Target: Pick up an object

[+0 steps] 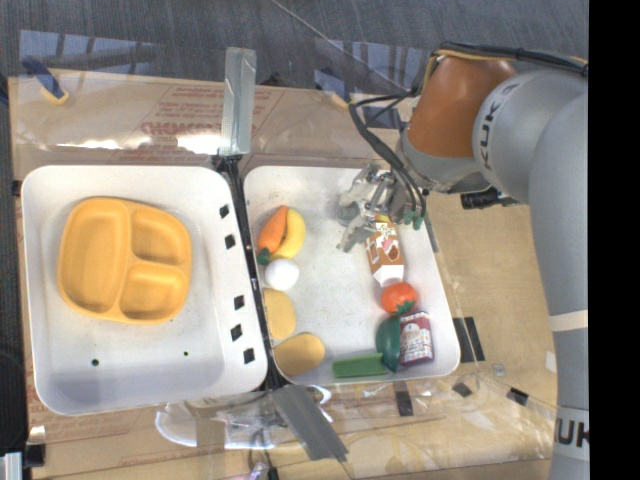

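Observation:
My gripper (362,213) hangs low over the upper part of the right bin (330,288), at the end of the grey arm with the orange band (450,103). A small brown and white carton (386,255) lies just below and right of it, with its top end close against the gripper. A red tomato (398,296) sits under the carton. To the gripper's left lie an orange carrot (271,230) and a yellow banana (293,233).
The right bin also holds a white egg (282,274), two tan rounded pieces (280,314) (301,350), a green bar (358,367), a green pepper (387,338) and a red can (416,338). A yellow divided plate (125,259) lies in the left bin (60,378).

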### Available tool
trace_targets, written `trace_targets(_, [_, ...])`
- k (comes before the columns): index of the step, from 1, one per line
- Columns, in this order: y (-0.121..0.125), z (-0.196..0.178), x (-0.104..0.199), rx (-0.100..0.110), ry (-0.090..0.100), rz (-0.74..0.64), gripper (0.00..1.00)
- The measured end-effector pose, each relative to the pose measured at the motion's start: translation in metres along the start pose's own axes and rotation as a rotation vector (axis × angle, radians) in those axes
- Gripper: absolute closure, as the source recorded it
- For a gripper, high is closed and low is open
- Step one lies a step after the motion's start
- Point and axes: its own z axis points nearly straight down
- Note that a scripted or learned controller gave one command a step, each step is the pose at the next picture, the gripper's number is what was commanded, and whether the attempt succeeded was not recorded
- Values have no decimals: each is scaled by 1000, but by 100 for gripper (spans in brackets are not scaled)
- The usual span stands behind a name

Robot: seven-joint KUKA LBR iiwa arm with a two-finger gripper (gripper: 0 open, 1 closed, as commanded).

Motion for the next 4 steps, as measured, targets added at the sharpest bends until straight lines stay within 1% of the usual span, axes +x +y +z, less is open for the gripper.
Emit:
trace_targets(1, [-22, 41, 12, -3, 2, 42, 0])
trace_targets(2, [-37, 41, 57, -2, 2, 177, 0])
trace_targets(3, [-53, 41, 101, -2, 3, 387, 0])
trace_targets(4, [-69, 41, 147, -2, 3, 491, 0])
